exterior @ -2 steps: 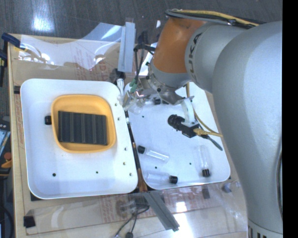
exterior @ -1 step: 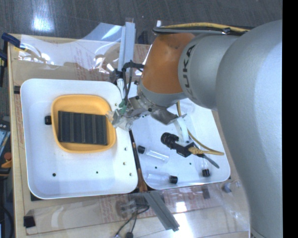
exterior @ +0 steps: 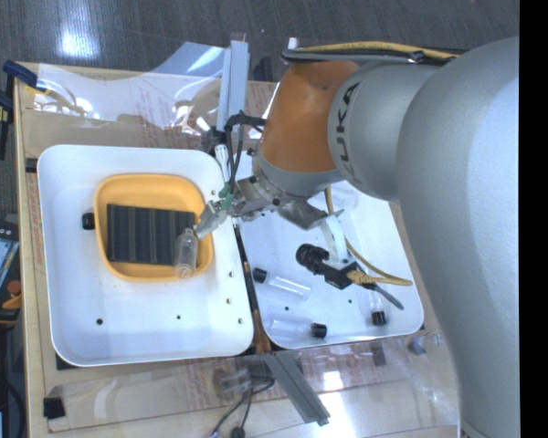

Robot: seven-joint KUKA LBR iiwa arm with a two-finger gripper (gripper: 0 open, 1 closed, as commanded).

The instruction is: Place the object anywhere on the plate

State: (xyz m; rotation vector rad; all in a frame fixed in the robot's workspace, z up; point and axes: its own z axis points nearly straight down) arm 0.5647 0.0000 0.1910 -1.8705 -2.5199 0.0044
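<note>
the small clear plastic vial [exterior: 186, 250] lies on the yellow rounded-square plate [exterior: 151, 190] by its right rim, so placing looks done; the jaws [exterior: 212, 210] hover just above, apart.

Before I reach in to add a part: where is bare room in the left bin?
The left bin floor is bare below and left of the yellow plate. It is crowded at the plate's right edge, by the end effector and clear tube.
</note>
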